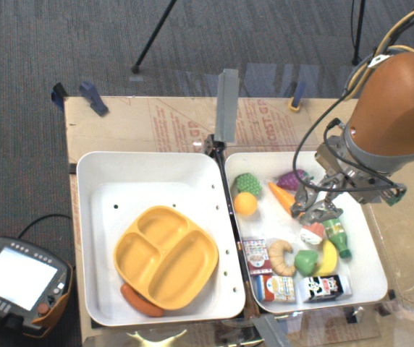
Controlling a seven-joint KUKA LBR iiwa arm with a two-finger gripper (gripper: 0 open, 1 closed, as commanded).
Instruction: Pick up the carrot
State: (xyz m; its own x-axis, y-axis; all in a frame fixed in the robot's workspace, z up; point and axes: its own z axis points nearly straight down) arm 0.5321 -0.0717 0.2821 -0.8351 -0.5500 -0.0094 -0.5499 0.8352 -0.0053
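Orange carrot (281, 197) lies toward the right bin's (372, 255) far edge, touching the claw (314, 210) poised at its tip, grip state unclear; next, probably, close and lift.

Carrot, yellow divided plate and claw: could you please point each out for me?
carrot (281, 197), camera view, middle of its orange body.
yellow divided plate (129, 261), camera view, its left rim.
claw (315, 212), camera view, midway between its fingertips.
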